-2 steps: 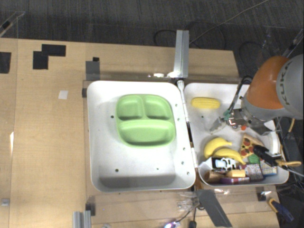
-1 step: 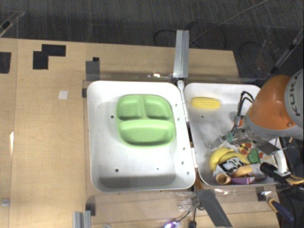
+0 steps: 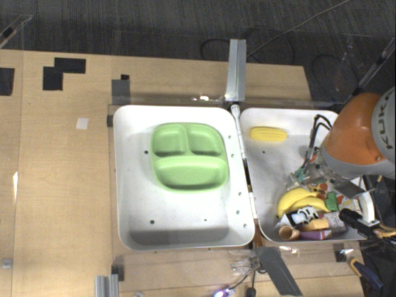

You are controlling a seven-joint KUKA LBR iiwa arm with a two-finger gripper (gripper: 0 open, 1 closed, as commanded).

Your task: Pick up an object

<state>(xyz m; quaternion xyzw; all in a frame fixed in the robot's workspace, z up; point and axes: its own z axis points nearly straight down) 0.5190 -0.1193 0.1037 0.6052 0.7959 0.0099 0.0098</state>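
Observation:
The arm, grey with an orange band (image 3: 352, 135), reaches into the right bin (image 3: 272, 166) from the right. My gripper (image 3: 306, 173) is low over a heap of small objects, just above a yellow banana (image 3: 300, 198); its fingers are lost in the clutter. A yellow corn cob (image 3: 268, 134) lies apart at the back of the same bin. Below the banana sit a black-and-white item (image 3: 305, 215), a purple packet (image 3: 318, 225) and a tan cup-like piece (image 3: 285, 231).
The left bin (image 3: 133, 184) holds a green divided plate (image 3: 188, 155) in its middle. A metal post (image 3: 236, 73) stands behind the gap between the bins. Cables run over the dark floor at the back right.

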